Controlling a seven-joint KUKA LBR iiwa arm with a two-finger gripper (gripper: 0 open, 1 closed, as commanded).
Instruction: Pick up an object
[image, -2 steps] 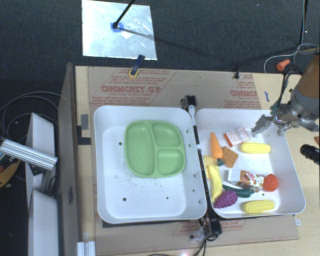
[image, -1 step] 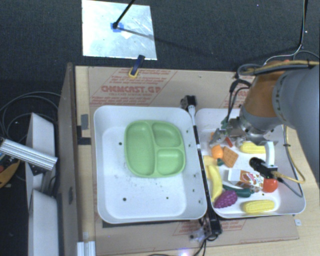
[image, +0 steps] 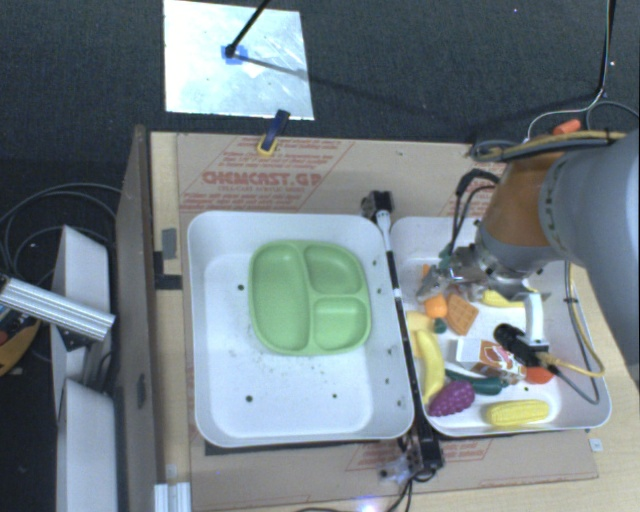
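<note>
Overhead, the gripper (image: 462, 268) hangs low at the right bin's (image: 592, 400) twelve o'clock, its grip state impossible to tell, with a waffle (image: 462, 313) just toward six o'clock and a banana (image: 431, 361) beyond.

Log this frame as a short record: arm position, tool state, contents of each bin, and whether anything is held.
arm: reaches in from the right, over the right bin
tool: low among the toys at that bin's upper left; finger state cannot be told
left bin: green divided plate
right bin: banana, purple grapes, corn cob, waffle piece, small orange toy, others
held: nothing visibly between the fingers
</note>
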